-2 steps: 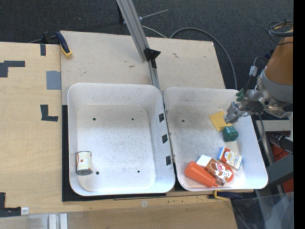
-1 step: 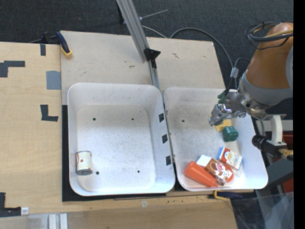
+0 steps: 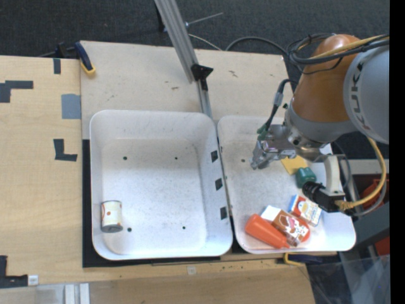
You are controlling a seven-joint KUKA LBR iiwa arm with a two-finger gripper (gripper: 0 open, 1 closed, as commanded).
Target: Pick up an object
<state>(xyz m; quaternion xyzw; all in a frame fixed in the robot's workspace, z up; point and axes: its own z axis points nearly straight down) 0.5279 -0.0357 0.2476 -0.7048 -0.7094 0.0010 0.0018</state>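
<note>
the gripper (image 3: 261, 159) hangs over the far part of the right bin (image 3: 237, 138), above bare speckled floor, and nothing can be seen between its fingers; whether they are spread or closed i cannot tell from this slant. the main risk, as i judge it, is a descent here closing on nothing, since the pickable things all lie to the right of and nearer than the fingertips. a second risk is the crowding: in the near right corner an orange bottle-shaped object (image 3: 266, 230) lies touching a brown packet (image 3: 292, 227), with a small white block (image 3: 270, 213) at its far side and a red and blue carton (image 3: 305, 208) just beside that, so a grasp there could nudge a neighbour or pinch two things at once. a yellow piece (image 3: 292, 164) and a green object (image 3: 305, 175) sit partly under the wrist, where the arm's own bulk hides them and makes a clean approach hard to judge. the left bin (image 3: 152, 119) holds one small cylindrical can (image 3: 111, 216) in its near left corner, close to the wall, which could block a finger.
</note>
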